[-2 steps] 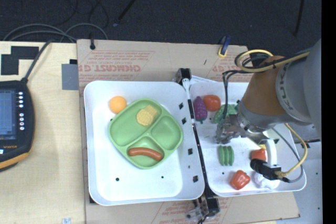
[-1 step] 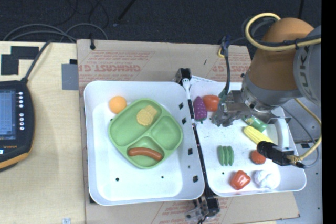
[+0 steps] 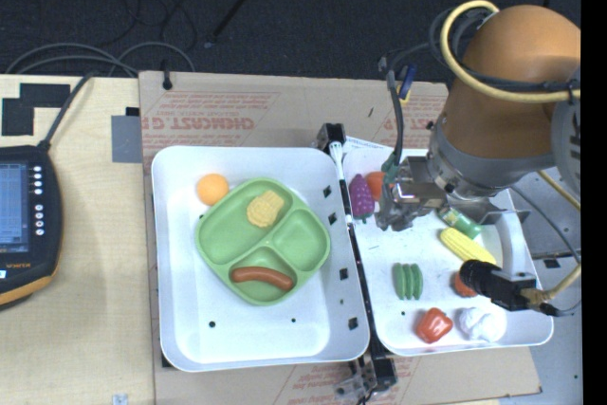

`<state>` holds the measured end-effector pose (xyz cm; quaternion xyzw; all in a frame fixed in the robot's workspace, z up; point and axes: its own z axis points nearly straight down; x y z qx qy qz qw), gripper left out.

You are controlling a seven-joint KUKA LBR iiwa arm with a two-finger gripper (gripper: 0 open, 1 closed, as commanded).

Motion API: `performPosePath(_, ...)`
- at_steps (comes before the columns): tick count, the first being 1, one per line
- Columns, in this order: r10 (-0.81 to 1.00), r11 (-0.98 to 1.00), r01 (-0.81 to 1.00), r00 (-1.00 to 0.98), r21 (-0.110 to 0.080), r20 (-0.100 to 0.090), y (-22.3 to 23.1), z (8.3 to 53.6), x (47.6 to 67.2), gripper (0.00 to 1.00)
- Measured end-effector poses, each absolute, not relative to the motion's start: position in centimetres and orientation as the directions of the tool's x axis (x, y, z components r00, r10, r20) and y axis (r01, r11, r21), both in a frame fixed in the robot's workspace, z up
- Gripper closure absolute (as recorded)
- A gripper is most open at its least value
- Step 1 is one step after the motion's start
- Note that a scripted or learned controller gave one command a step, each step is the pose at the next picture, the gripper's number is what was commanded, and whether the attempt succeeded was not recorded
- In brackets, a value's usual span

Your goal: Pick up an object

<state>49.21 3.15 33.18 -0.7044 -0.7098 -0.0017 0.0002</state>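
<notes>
The likeliest thing to pick is the purple toy (image 3: 360, 195), which lies in the right bin (image 3: 379, 313) close against its left wall, in the far half of the bin. Its long axis runs roughly from the far side of the bin towards the near side, along that wall. A small orange-red piece (image 3: 377, 184) sits just beside it on the right, touching or nearly so.

The gripper (image 3: 392, 211) hangs low over the same bin, just to the right of the purple toy and a shade nearer the camera. It is dark and seen from above, so I cannot tell whether it is open or closed, and nothing can be seen held in it.

By my judgement, the coming move turns on a short shift left and slightly away, with the grip set across the toy's narrow width. The wall on one side and the orange-red piece on the other leave little room.

Further off in the right bin lie a corn cob (image 3: 467, 248), green pods (image 3: 408, 281), a red pepper (image 3: 433, 325) and a white lump (image 3: 484, 325). The left bin (image 3: 180, 299) bears a green plate (image 3: 303, 237) with a sausage (image 3: 264, 277)
</notes>
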Motion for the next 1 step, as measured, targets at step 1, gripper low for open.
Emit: performPosePath(1,1.000,0.005,1.000,-0.005,-0.001,0.000,8.75,37.11,47.62,1.00)
